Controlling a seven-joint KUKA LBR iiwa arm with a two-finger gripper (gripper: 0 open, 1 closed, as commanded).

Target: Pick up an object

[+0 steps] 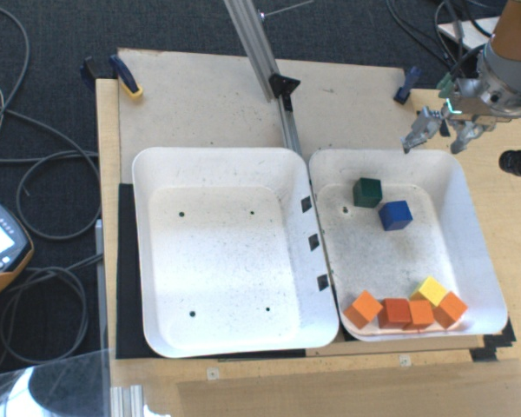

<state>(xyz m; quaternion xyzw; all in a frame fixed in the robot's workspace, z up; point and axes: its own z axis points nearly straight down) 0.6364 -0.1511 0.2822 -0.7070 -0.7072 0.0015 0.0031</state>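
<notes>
Wood makes up the bench, and it sits on a dark carpet floor with black cables lying about. Two white bins rest side by side on the bench. A metal pole slants up from between them. Blue clamps grip the back edge of the bench.

Left bin has little dark specks on its bottom. Right bin holds the blocks. A green block and a blue block touch each other near the back. Along the front wall sit three orange blocks, a red block and a yellow block, all packed close.

Gripper hangs over the back right rim of the right bin. Its fingers are spread apart and hold nothing. The green and blue blocks are near it, a little forward and to the left. The front row is well apart from it.
</notes>
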